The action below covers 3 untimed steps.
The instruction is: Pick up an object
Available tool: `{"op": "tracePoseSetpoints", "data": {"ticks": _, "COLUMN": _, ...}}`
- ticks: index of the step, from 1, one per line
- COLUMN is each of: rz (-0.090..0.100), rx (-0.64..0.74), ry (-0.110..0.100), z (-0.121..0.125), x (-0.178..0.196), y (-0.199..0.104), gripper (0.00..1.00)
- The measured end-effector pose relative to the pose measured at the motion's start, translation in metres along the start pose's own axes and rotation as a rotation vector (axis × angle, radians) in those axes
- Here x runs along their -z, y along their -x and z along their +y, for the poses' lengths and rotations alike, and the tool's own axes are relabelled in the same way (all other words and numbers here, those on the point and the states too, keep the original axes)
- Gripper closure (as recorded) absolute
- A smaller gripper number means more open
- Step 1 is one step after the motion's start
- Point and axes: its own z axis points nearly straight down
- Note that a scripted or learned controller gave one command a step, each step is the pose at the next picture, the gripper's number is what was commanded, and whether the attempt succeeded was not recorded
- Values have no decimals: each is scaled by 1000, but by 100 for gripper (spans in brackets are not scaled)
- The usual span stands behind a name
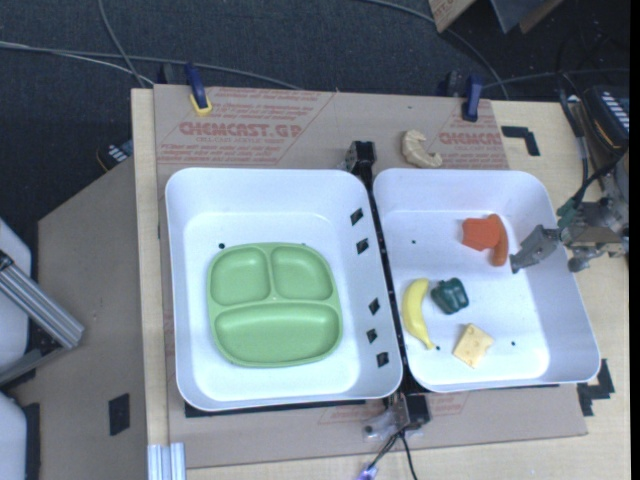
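The right bin [560, 363] holds an orange object [485, 236] near its back, a yellow banana [416, 313] at its left, a small dark green pepper [450, 295] beside the banana, and a yellow cheese wedge [472, 345] toward the front. My gripper [551, 258] hovers over the bin's right edge, just right of the orange object. Its two grey fingers are spread open with nothing between them; the left fingertip [524, 257] is close to the orange object.
The left bin [185, 218] contains a green divided plate [273, 303]. A beige lump [421, 148] lies on the cardboard behind the right bin. Clamps [199, 92] hold the board's back edge. Cables run along the far right.
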Motion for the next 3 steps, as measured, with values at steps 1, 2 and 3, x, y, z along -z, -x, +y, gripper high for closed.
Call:
{"op": "tracePoseSetpoints", "data": {"ticks": 1, "rz": -3, "rx": 3, "ry": 11, "z": 2, "x": 5, "y": 0, "gripper": 0}}
{"op": "tracePoseSetpoints", "data": {"ticks": 2, "rz": -1, "rx": 3, "ry": 6, "z": 5, "x": -57, "y": -1, "gripper": 0}}
{"op": "tracePoseSetpoints", "data": {"ticks": 3, "rz": 0, "rx": 3, "ry": 5, "z": 2, "x": -119, "y": -6, "gripper": 0}}
